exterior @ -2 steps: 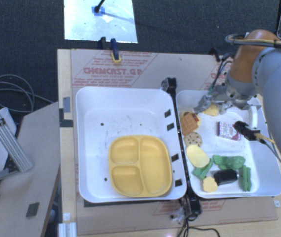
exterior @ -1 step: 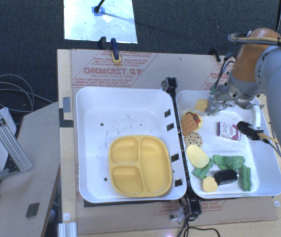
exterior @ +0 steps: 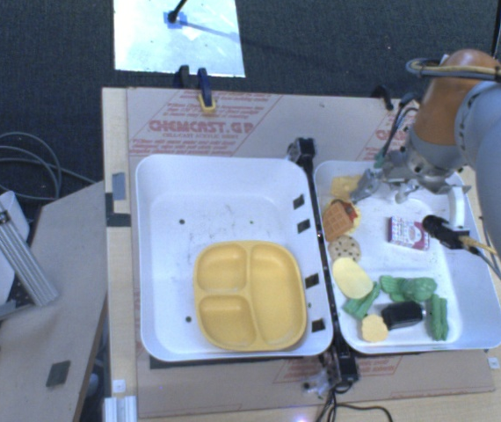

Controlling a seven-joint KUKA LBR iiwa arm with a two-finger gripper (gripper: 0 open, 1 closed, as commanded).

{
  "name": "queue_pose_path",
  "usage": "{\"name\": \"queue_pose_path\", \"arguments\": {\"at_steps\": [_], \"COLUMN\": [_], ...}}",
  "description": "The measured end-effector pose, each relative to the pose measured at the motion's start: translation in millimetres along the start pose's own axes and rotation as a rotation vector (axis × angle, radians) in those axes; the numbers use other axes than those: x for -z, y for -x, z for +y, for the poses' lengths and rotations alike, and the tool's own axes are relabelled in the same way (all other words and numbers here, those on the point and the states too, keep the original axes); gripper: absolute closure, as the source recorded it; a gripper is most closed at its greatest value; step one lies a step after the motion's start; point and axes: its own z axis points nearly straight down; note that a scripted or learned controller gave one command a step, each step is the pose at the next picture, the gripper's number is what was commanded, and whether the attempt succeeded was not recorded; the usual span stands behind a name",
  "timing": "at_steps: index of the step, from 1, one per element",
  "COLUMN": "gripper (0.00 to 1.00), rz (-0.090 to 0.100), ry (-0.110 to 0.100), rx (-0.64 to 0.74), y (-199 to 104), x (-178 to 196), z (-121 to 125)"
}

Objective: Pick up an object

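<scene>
camera view: right bin (exterior: 475, 310), toys crowded by its near edge
gripper (exterior: 389, 181): far edge; grip state unclear
advice: choose isolated red card (exterior: 407, 232)

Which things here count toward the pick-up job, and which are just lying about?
Part of the job:
- gripper, over the right bin
- candidates in that bin: red packet, cookie, yellow slice, green pieces, black block

Lying about:
- yellow divided tray in the left bin
- clamp at the board's far edge
</scene>
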Motion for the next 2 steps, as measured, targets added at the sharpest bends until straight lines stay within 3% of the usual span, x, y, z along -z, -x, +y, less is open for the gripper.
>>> {"name": "queue_pose_path", "arguments": {"at_steps": [1, 2], "gripper": [0.0, 0.0], "rz": [0.001, 0.003], "ry": [0.007, 0.0], "rx": [-0.004, -0.01], "y": [-51, -48], "x": [-9, -11], "z": [2, -43]}}
